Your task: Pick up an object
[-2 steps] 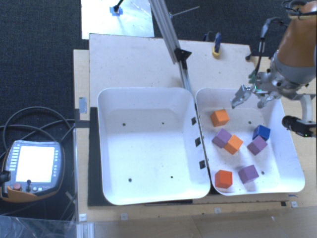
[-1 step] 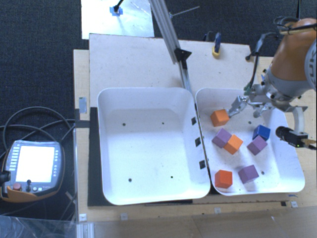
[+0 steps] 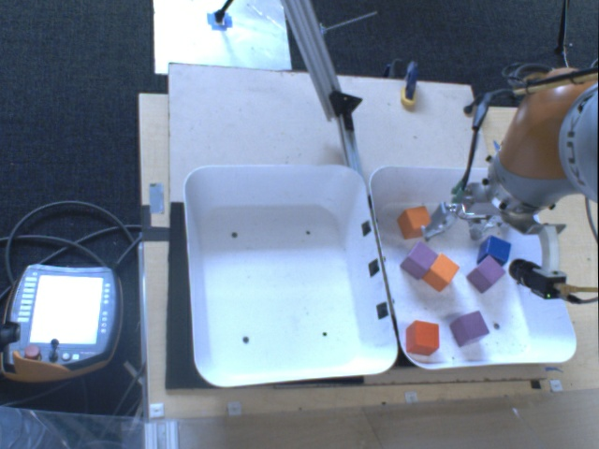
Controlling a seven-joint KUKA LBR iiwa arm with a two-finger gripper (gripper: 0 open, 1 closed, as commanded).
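While the grey arm with its orange band [image 3: 547, 124] reaches in from the right, its gripper [image 3: 442, 221] hangs over the upper part of the right bin [image 3: 552, 340]. The metal fingers point leftward toward the orange cube [image 3: 413, 222] near the bin's top left, and their tips sit just beside that cube's right edge. Whether they touch it cannot be told at this angle. The fingers look slightly parted, and nothing shows between them, so the gripper has hold of no object.

7 blocks lie in the right bin. Below the gripper, a purple cube [image 3: 418, 259] and a second orange cube [image 3: 442, 271] rest touching each other near the bin's middle. A blue cube [image 3: 494, 249] sits to the right, partly under the arm's wrist, with another purple cube [image 3: 486, 274] just beside and below it. Near the front wall, a third orange cube [image 3: 423, 337] stands at the left and a third purple cube [image 3: 469, 327] lies near it to the right.

The left bin [image 3: 201, 251] sits touching the right bin along their shared edge. A teach pendant [image 3: 61, 321] with a pale screen rests off the bench at far left, its cable looped around it.
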